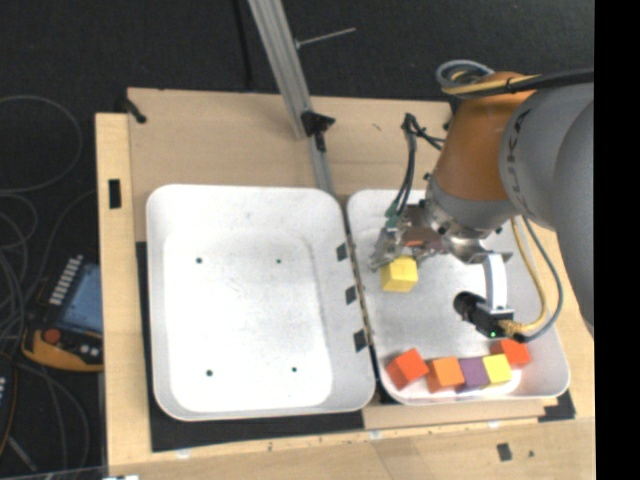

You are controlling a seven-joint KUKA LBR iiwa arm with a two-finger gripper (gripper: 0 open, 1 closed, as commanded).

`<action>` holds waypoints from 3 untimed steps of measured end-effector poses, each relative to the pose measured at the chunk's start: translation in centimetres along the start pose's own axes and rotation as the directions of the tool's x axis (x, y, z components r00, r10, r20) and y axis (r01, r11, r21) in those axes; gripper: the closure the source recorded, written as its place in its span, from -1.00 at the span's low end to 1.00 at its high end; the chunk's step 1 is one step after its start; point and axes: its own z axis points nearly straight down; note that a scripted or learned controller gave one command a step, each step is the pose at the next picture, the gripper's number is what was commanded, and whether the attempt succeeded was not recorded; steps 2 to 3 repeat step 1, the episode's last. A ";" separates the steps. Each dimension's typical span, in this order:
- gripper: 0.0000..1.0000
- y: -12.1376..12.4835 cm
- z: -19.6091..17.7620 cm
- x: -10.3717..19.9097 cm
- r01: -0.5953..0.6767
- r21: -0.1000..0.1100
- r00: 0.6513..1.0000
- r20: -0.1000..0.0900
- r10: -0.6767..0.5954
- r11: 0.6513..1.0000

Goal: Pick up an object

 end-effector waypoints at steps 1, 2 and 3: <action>1.00 -5.4 -1.7 8.1 0.011 0.002 1.000 -0.005 -0.011 1.000; 1.00 -5.4 -1.7 8.1 0.011 0.002 1.000 -0.005 -0.011 1.000; 1.00 -5.4 -1.7 8.1 0.011 0.002 1.000 -0.005 -0.011 1.000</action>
